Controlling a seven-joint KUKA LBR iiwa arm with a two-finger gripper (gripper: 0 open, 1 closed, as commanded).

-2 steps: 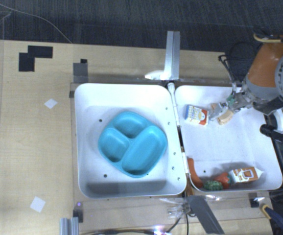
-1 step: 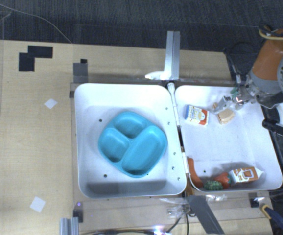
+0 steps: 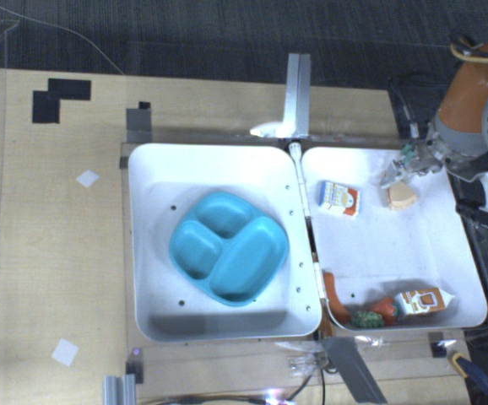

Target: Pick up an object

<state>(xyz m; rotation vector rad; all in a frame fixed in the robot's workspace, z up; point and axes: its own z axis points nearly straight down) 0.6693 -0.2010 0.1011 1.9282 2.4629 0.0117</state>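
Right now I see the wooden bench spread wide under both bins, with dark carpet beyond its far edge and black squares marked on the far left of the wood. On it sit the left bin and the right bin, touching along a shared middle rim, a metal post rising at the far end of that seam.

My arm comes in from the far right, orange band above grey wrist, with the gripper low over the far right part of the right bin. I cannot tell how its tip is set; it is small and blurred against the white.

A blue divided tray lies in the middle of the left bin, three compartments, tilted slightly.

In the right bin, a small white carton with blue and red print lies near the far left. A pale tan rounded piece sits just beside the gripper, on its near side. Along the near wall lie an orange and white juice carton, a red item, a green leafy item and an orange curved piece by the near left corner.
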